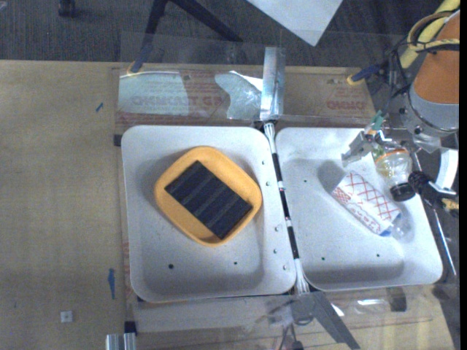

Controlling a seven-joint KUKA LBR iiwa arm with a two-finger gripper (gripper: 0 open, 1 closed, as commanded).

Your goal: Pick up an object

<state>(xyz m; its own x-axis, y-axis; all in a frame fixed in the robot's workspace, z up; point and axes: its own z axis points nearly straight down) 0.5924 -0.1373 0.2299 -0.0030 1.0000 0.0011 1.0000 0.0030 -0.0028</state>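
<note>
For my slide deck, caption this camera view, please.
KUKA arm's hand over the right bin near a red-patterned packet; yellow tray in the left bin.

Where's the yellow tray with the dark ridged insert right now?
The yellow tray lies in the left bin, near its middle, tilted diagonally.

1. Left bin (146, 268) and right bin (321, 265): white moulded plastic, smooth, matt with a slight sheen.
2. Yellow dish (175, 181): smooth plastic; its black panel (209, 199) is glossy and ribbed.
3. Red-and-white packet (363, 201): printed paper or film, can't tell which; clear crinkly wrapper end.
4. Surface (51, 195): pale wood, matt.
5. Gripper (373, 146): metal parts, shiny.
</note>
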